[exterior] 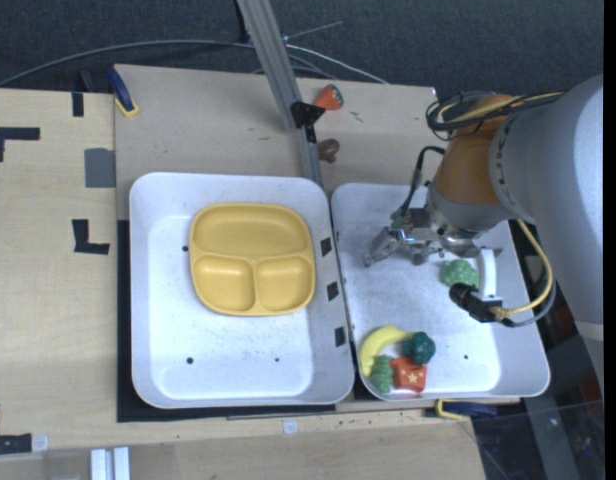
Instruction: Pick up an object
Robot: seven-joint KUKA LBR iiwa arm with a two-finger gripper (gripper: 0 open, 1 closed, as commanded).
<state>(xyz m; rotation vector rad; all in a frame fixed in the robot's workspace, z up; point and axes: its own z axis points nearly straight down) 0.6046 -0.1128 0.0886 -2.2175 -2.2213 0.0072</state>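
My gripper (388,246) hangs low over the middle of the right bin (508,368), fingers pointing left and spread apart with nothing between them. A light green toy (459,272) lies just right of the wrist, close under the arm. At the bin's front edge sits a cluster: a yellow banana (380,342), a dark green broccoli-like piece (420,347), a small green piece (382,374) and a red block (409,376). The gripper is well behind that cluster and touches none of these.
The left bin (158,358) holds a yellow divided plate (252,258) in its back half. A metal pole (273,48) rises at the back between the bins, with an orange clip (330,96) beside it. The arm's grey body (563,188) covers the right bin's right side.
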